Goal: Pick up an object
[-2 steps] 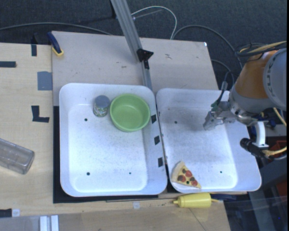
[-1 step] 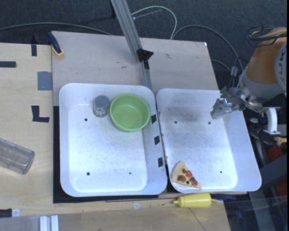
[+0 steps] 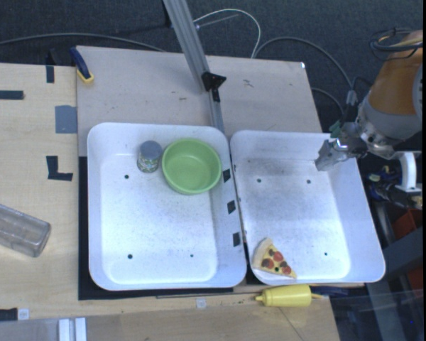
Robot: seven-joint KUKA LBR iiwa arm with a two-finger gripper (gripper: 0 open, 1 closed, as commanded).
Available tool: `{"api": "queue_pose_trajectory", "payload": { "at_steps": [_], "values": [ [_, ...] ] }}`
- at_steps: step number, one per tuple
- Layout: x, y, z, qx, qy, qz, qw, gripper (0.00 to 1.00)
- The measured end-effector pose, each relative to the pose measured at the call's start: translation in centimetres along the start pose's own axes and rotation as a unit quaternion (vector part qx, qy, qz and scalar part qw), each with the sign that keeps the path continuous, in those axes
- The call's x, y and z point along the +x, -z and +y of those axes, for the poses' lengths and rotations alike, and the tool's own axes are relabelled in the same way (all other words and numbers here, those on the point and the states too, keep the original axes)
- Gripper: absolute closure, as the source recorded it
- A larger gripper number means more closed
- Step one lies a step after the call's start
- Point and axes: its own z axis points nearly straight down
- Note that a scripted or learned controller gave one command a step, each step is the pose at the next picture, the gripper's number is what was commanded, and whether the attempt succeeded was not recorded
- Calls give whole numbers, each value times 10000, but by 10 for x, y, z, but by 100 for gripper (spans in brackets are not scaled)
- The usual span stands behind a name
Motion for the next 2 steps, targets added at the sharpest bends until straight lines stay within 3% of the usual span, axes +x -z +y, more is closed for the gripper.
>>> {"api": "queue_pose_trajectory", "payload": {
  "at_steps": [1,2],
  "values": [
    [50,3,4,16,25,14,10000,100],
    [102,6,-15,23,24,12,10000,100]
  ]
}}
